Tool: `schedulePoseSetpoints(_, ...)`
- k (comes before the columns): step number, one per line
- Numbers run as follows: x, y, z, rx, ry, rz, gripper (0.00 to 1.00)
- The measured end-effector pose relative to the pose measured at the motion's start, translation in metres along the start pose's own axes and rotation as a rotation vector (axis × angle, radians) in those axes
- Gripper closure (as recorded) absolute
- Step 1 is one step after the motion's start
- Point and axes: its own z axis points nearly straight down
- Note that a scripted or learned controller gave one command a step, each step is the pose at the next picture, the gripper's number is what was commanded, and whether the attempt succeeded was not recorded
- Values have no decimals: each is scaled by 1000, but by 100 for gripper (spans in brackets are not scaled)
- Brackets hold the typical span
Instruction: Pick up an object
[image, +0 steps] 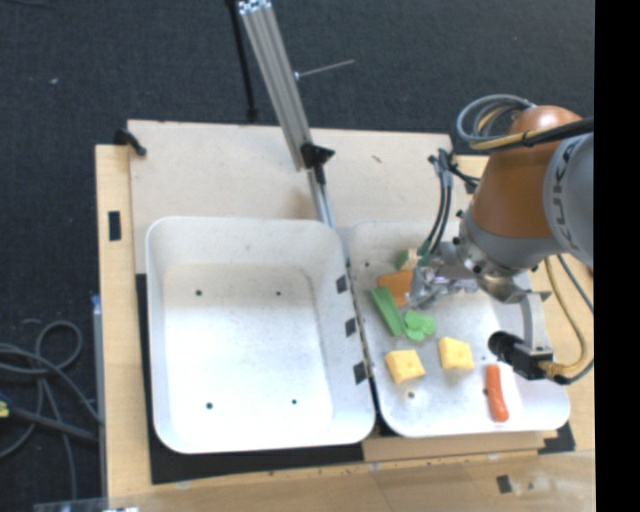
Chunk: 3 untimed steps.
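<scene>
Two shallow white plastic bins, right bin (520, 405) holding two yellow foam cubes (405, 365), one green bent piece (400, 318), one orange block (396, 285), one red-orange carrot-shaped toy (496, 391), gripper (428, 284) low beside the orange block, finger state unreadable, left bin (250, 330) alongside, tan wooden bench (210, 165), dark carpet (90, 60).

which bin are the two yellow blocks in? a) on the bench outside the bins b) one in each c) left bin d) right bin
d: both yellow blocks lie in the right bin, near the green piece and the orange-red stick.
</scene>
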Motion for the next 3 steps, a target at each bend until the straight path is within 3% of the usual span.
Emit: schedulePoseSetpoints(3, 147, 60, 0, 0, 0, 1, 100)
